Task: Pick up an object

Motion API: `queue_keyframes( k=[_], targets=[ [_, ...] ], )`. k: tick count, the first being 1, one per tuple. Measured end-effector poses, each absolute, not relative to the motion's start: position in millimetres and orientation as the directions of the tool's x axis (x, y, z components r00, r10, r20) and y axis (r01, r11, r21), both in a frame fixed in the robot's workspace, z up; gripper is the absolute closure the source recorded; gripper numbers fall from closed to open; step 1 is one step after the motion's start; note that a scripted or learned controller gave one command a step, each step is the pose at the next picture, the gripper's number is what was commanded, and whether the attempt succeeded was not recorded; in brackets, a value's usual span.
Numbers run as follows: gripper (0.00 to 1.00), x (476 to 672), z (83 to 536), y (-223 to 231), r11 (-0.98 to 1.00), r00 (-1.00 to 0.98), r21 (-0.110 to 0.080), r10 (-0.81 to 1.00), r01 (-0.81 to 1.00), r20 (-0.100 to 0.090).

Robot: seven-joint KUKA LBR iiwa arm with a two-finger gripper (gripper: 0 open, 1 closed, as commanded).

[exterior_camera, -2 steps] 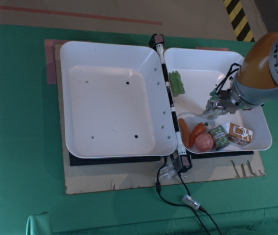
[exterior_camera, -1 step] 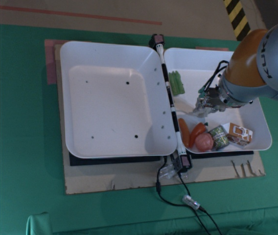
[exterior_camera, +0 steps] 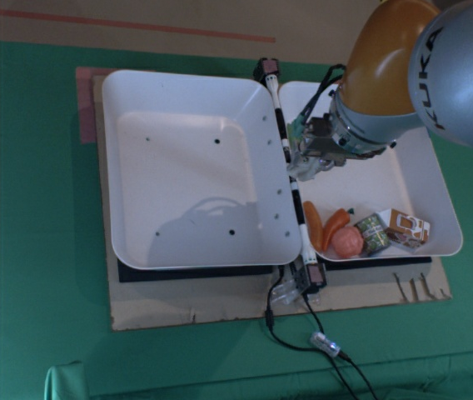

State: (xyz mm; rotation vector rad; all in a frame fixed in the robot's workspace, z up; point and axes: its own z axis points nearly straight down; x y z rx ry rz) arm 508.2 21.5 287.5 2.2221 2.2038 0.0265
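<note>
With the tool, whose state we cannot tell, hanging at centre frame over the right bin, well above the orange objects and small carton at lower right, we judge a descent here would close on nothing

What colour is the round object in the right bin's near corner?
Orange-red round object, seen in the camera view among the items in the right bin.
</note>
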Motion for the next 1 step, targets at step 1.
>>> queue_keyframes(
  k=[1],
  targets=[
    [1.0,591.3,317.2,9.7,-0.011,0.011,0.02,1.0,1.0,-0.002]
  ],
)
